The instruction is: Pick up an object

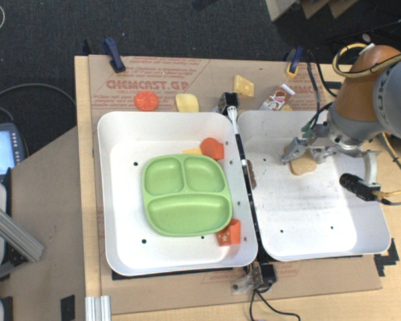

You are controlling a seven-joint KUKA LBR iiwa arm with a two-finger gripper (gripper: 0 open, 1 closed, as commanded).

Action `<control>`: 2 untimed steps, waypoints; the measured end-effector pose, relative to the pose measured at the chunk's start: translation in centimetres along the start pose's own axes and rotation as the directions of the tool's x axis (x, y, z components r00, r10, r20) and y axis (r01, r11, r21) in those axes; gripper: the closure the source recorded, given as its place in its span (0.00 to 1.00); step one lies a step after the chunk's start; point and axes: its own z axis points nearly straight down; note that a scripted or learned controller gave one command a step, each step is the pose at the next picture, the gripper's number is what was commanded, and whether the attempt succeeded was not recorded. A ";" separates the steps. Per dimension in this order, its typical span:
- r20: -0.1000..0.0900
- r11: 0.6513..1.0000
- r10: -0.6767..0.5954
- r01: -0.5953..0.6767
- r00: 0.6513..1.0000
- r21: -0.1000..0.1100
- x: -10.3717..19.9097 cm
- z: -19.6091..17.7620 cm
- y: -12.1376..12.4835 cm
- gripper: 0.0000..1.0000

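Observation:
In the right bin (307, 212), a small tan chunk (303, 167) lies on the floor near the far wall. My gripper (305, 152) hangs right over it, and its grey fingers (291, 153) stand spread to either side of the chunk's upper edge, open. The chunk rests on the bin floor and is not lifted. In the left bin (117, 179) lie a green divided plate (186, 194), an orange-red lump (212, 148) beside a thin yellow piece (192, 151), and an orange block (230, 233) at the plate's near right corner.
On the cardboard behind the bins lie a red-orange disc (146, 100), a pale yellow piece (186, 102), a yellow wedge (243, 85) and a small carton (276, 99). Blue clamps (113, 53) grip the far edge. The bins' shared wall (244, 172) runs just left of my gripper.

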 end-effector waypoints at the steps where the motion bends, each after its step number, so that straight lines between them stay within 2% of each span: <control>1: 0.006 1.000 0.003 -0.003 1.000 -0.011 -0.4 -1.4 0.3 1.00; 2: 0.007 1.000 -0.002 0.002 1.000 -0.005 5.4 -0.3 2.6 1.00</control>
